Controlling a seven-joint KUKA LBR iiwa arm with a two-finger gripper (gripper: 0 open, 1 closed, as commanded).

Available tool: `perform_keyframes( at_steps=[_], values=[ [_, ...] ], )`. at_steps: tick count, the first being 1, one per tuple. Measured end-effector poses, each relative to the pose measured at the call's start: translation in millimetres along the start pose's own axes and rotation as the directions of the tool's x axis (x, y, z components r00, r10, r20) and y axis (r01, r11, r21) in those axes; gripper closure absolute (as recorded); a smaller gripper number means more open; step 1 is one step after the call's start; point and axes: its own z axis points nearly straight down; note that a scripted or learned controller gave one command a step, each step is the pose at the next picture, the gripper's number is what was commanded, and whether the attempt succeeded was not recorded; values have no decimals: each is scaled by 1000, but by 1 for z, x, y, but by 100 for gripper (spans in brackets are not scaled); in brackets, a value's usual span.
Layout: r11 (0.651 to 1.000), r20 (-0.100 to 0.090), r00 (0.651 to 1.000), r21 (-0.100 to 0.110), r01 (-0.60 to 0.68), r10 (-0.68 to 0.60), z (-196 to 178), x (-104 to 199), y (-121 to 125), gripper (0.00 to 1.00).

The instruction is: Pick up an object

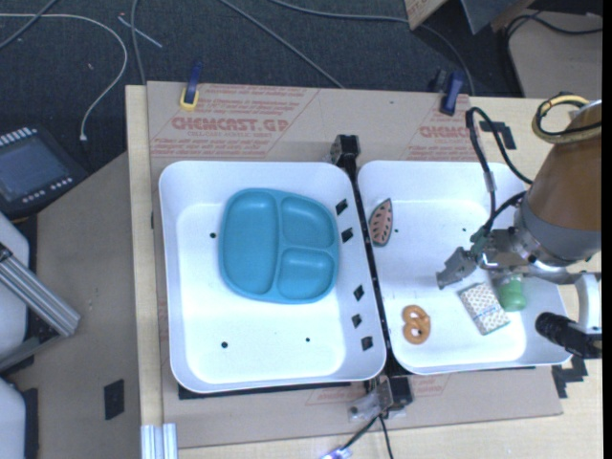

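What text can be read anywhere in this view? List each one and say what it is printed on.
"CHEMCAST GP": red print on the brown board behind the left bin, read approximately, as the letters are faint.
The same red print repeats on the board behind the right bin, too blurred to read for sure.
Small patterned packet in the right bin: too small to read.
Dark screen device at left: nothing legible.

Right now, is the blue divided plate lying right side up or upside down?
Right side up. The blue divided plate lies flat in the left bin, its three hollow compartments facing upward.
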Motion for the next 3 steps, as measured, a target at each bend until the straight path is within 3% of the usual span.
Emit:
perform_keyframes(
  at_steps=[2, 3],
  values=[
    [1000, -1, 1000, -6, -1, 1, 106, -2, 7, 0],
    [1000, 0, 1000, -10, -1, 1, 93, -2, 8, 100]
  ],
)
